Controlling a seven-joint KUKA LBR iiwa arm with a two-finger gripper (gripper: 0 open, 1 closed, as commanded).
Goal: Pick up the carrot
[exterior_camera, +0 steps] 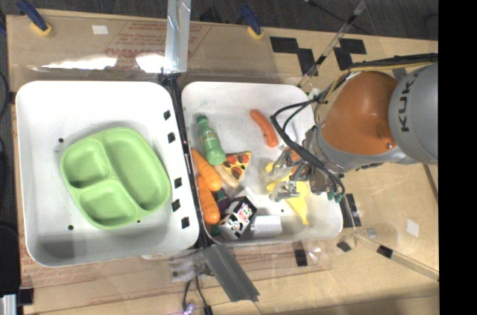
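Now the carrot [206, 187] lies along the right bin's [223, 93] left wall, beside the green bottle [209, 140], looking light, rigid and smooth, best pinched across its thicker middle, while the pincer [287, 179] hovers well apart, its grip state impossible to tell.

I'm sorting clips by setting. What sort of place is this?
Likely a robotics lab's test bench, not a kitchen: two white bins fixed to a board, toy food like the carrot, and a grey arm reaching in.
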